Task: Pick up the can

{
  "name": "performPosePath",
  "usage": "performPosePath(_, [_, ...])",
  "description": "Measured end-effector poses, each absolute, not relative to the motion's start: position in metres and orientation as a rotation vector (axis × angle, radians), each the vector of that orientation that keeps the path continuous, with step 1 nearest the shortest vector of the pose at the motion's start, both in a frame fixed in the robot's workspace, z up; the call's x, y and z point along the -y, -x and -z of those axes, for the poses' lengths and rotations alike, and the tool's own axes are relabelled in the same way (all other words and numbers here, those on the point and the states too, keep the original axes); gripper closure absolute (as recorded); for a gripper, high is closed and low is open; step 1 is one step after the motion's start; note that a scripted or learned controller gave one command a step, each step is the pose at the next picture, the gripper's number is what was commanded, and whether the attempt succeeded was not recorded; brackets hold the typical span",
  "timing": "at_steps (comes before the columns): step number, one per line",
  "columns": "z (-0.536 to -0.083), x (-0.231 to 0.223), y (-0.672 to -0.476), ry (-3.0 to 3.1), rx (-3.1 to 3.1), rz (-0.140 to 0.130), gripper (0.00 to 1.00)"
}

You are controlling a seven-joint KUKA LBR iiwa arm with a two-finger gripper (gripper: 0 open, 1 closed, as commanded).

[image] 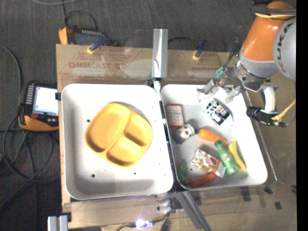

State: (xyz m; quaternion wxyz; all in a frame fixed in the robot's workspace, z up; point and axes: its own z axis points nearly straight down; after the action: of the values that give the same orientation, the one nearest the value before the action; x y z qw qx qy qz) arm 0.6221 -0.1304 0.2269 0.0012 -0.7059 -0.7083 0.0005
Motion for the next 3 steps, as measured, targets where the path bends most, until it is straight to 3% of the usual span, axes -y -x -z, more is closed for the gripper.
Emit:
performPosePath(1, [-0.095,0.117,-0.572,2.236,2.204,-0.001,0.00])
performPosePath(2, [-0.090,0.100,-0.493,2.252,2.209,0.013,0.00])
performPosePath(3, [-0.183,0.027,-0.483,2.649,1.686,-0.006,0.00])
